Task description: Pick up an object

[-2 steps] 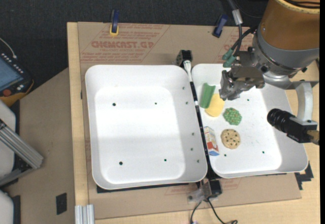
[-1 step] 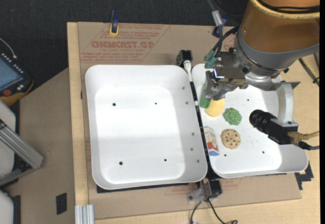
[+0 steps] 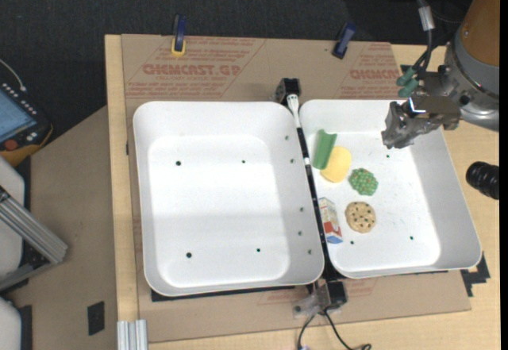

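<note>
Across the middle of the frame a brown cardboard-covered bench [image 3: 238, 63] carries two shallow white bins side by side: the left bin [image 3: 218, 198], with nothing lying in it, and the right bin [image 3: 421, 205], which holds every candidate for the pick. From the upper right corner the grey arm [image 3: 476, 63] reaches in, ending in the gripper [image 3: 397, 136], which hangs over the upper part of the right bin, near its back wall. The objects cluster along that bin's left side, so all lie to the left of and below the gripper in the frame. Nearest is a green block [image 3: 324, 148], its long axis running nearly up-down with a slight tilt, touching a yellow rounded piece [image 3: 338, 165] just below it. Beside these sits a green knobbly ball [image 3: 363, 181], then a cookie [image 3: 361, 217], and against the dividing wall a small white carton [image 3: 329, 221] with red and blue markings. My judgement is that the coming move is a short travel leftward and down, the green block or yellow piece being closest. Whether the claw is apart or together cannot be told, as the tips are dark and small against the bin; nothing is visibly held between them.
</note>
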`<state>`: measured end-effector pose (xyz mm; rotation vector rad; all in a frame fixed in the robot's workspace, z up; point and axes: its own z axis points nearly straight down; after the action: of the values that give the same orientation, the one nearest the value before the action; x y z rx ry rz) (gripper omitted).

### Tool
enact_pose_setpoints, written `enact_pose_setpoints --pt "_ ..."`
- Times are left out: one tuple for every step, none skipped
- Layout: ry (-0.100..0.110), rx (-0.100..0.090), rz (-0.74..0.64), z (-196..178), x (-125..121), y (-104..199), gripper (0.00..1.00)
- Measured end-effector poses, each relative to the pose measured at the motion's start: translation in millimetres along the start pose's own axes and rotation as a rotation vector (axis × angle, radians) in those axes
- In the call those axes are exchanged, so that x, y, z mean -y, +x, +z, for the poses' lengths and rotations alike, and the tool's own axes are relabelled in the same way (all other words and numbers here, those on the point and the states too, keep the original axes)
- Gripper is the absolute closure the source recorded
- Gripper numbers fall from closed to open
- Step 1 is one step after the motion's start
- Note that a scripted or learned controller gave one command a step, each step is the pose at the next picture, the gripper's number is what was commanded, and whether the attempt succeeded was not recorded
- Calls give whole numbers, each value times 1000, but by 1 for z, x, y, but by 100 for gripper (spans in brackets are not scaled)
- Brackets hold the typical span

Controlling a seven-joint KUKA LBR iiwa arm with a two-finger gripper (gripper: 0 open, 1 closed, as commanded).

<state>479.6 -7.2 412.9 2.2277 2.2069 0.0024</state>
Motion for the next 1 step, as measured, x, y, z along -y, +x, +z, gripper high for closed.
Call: enact_pose_setpoints --pt "22 -3 -4 173 3 -24 100"
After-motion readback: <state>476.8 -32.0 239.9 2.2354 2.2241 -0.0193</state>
